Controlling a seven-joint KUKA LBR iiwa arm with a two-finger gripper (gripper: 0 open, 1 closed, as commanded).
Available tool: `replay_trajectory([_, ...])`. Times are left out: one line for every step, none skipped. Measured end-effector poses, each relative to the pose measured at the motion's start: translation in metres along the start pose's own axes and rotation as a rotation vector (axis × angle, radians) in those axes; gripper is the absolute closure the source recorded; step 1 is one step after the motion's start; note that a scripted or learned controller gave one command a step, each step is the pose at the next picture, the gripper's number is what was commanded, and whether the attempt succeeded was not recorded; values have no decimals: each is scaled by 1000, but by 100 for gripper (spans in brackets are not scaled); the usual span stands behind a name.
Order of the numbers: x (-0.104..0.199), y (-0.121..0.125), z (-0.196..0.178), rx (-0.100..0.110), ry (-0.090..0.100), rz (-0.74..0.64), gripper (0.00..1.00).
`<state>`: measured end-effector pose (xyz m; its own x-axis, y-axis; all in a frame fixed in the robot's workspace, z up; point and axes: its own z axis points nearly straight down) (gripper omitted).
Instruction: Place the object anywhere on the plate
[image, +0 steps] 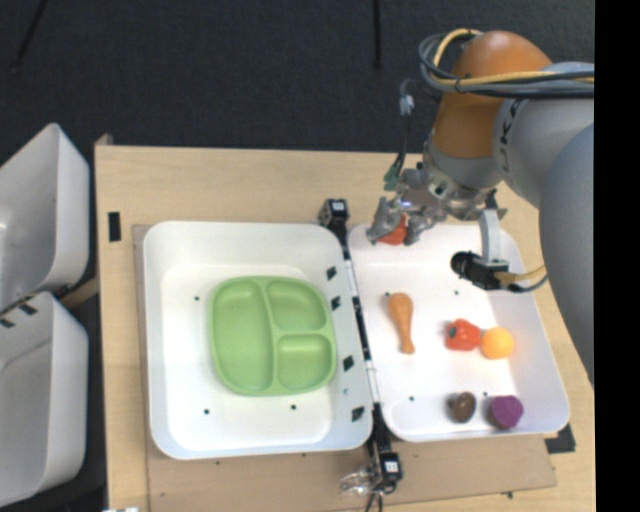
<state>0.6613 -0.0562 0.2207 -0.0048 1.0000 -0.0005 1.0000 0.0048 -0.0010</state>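
White right bin (530, 300), pincer (398, 228) gripping red object (394, 235), drumstick (402, 320) nearby, green plate (270, 335) left

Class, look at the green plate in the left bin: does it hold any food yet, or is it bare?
Bare. The green plate shows plain green in all three compartments; the chicken leg lies in the right bin.

Loose toys in the right bin

In the right bin (535, 330), a tan drumstick (401, 320) lies near the left wall. A red toy (462, 335) touches an orange ball (497, 343) toward the right wall. A brown piece (461, 406) and a purple piece (505, 411) sit just beside each other at the front edge. The bin rests on a wooden bench (240, 180).
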Motion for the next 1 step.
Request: replay_trajectory([56,7,5,-2,0,0,100])
